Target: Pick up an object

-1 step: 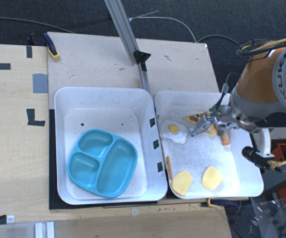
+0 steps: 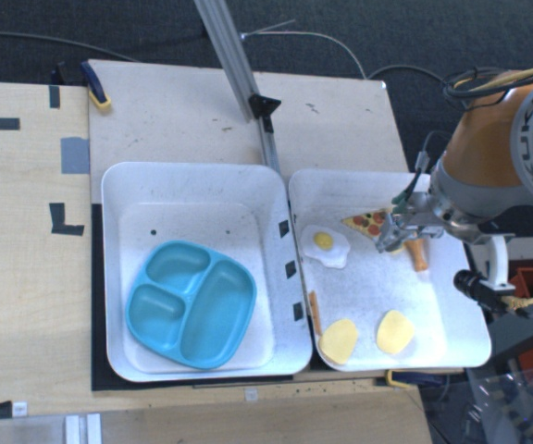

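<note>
While the grey and orange robot arm (image 2: 489, 160) reaches into the right white bin (image 2: 452, 340), its metal gripper (image 2: 398, 232) sits low by the toy pizza slice (image 2: 366, 222) and a small orange stick (image 2: 418, 253). I cannot tell if it is open or closed. A blue divided plate (image 2: 191, 303) lies in the left white bin (image 2: 128, 192).

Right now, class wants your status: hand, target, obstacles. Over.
Hand low in right bin, over pizza slice. Orange stick beside it. Fried egg close left.
</note>
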You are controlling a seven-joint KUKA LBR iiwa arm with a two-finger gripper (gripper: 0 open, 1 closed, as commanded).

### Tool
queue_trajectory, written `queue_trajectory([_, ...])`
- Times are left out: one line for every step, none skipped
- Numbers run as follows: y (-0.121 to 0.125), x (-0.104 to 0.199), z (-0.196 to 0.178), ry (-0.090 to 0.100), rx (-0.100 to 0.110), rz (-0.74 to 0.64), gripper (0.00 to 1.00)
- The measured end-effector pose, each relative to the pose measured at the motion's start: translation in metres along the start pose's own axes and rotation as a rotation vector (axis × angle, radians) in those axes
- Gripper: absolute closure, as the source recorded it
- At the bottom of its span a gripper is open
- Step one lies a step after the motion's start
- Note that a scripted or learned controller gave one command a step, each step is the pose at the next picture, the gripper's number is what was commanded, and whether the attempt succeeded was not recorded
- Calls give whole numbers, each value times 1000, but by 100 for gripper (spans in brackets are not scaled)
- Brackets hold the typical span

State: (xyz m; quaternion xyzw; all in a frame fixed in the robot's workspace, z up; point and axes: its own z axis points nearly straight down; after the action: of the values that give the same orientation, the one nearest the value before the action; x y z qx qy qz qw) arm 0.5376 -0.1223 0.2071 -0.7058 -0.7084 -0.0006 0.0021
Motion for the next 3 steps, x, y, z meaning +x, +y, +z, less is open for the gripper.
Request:
queue_trajectory([27, 17, 118, -8, -4, 4, 100])
queue_trajectory([28, 17, 105, -6, -8, 4, 100])
queue_trajectory([33, 30, 114, -6, -10, 2, 100])
